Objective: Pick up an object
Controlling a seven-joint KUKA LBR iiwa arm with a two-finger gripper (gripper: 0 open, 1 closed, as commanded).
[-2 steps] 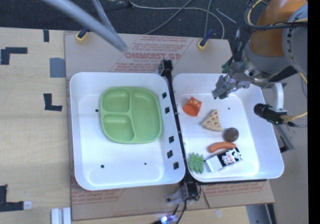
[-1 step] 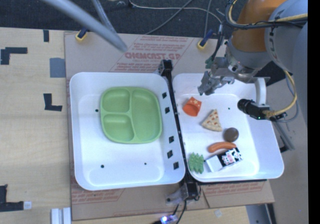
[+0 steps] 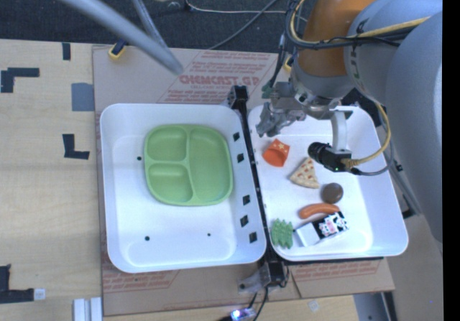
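Observation:
The right bin holds several small toy foods. An orange-red piece lies near its left wall, with a pizza slice to its right. Below them sit a brown round piece, a sausage, a black-and-white carton and a green leafy piece. My gripper hangs over the bin's upper left corner, just above the orange-red piece. Nothing shows between its fingers.
The left bin holds a green divided plate. A black divider strip runs between the bins. My arm's orange band and grey body fill the upper right. Cables loop over the right bin's top.

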